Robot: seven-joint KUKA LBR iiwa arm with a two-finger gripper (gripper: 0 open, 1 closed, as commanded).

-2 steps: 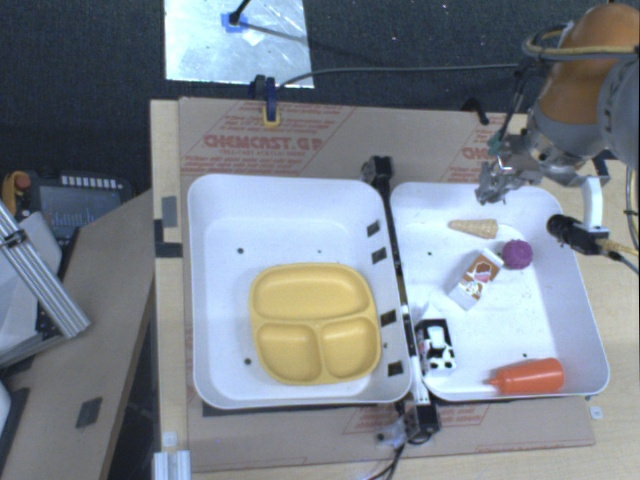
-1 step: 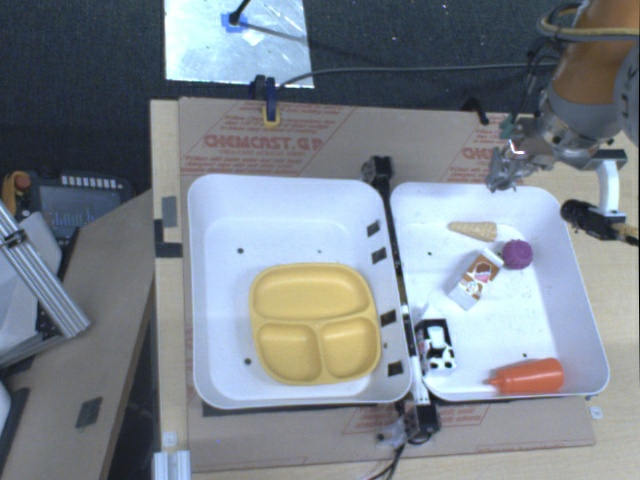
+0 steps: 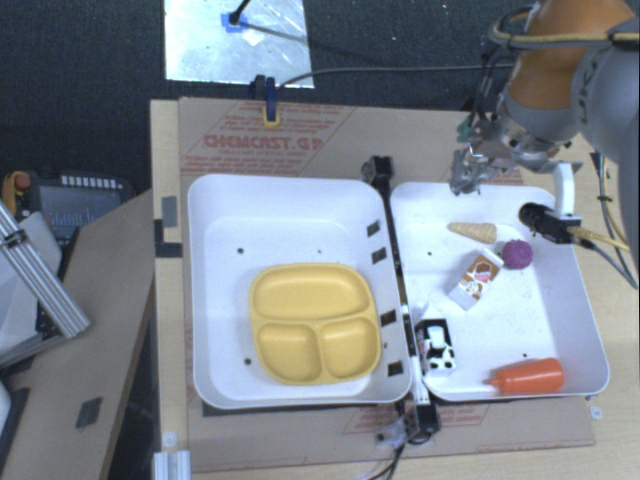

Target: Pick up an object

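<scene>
My gripper (image 3: 467, 180) hangs over the back left corner of the right bin (image 3: 580, 308), with nothing visibly in it. Just in front of it, lower in the view, lies a tan cone (image 3: 472, 231). A purple ball (image 3: 517, 254) rests to the right of the cone, and a small white and brown carton (image 3: 475, 277) lies in the bin's middle. A black and white toy (image 3: 435, 349) sits at the front left corner. An orange-red carrot-like piece (image 3: 526, 375) lies along the front edge.
The left bin (image 3: 225, 228) holds a yellow divided plate (image 3: 313, 323). A black divider with clips (image 3: 392, 258) runs between the bins. A black fitting with a cable (image 3: 545, 220) sits by the right bin's far right rim. The arm's orange band (image 3: 570, 43) looms at top right.
</scene>
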